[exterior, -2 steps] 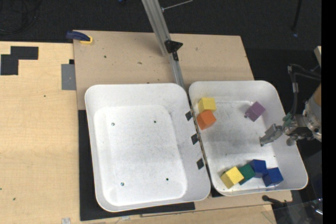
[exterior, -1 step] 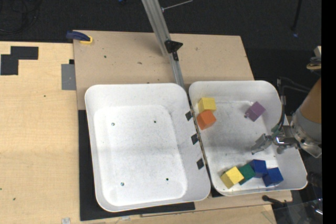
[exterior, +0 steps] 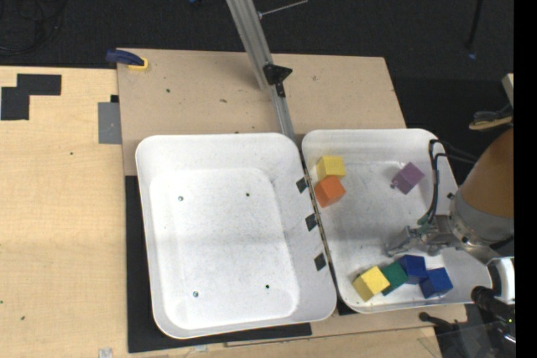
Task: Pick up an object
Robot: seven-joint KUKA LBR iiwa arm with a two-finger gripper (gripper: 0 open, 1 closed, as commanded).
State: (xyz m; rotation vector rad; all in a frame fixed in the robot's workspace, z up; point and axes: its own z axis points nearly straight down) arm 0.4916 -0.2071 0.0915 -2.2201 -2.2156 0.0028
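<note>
Gripper [exterior: 399, 245] low in the right bin [exterior: 369, 140], over bare white floor in its lower middle, reaching in from the right edge. Impossible to tell from this slant whether clenched or released; nothing visibly caught in it. Behind it, grey wrist and orange band of the arm [exterior: 491, 184], with a black cable [exterior: 435, 172] looping up along the bin's right wall.

Just below the gripper, near but apart from it, a tight cluster against the bin's near wall: blue block [exterior: 413, 266], a second blue block [exterior: 436, 283] to its right, green block [exterior: 393, 276] touching the first, yellow block [exterior: 369, 283] at the cluster's left end.

Farther up, alone, purple cube [exterior: 408, 178] in the upper right part of the bin. Against the left wall, yellow cube [exterior: 330, 166] with orange cube [exterior: 330, 191] touching just below it.

Beside, the left bin [exterior: 168, 148], edges meeting at the black clips. Beyond both bins, a wooden bench [exterior: 336, 88], a slanted aluminium rail [exterior: 242, 4] rising from it, and a blue-and-yellow clamp [exterior: 127, 59] at the far left corner.
</note>
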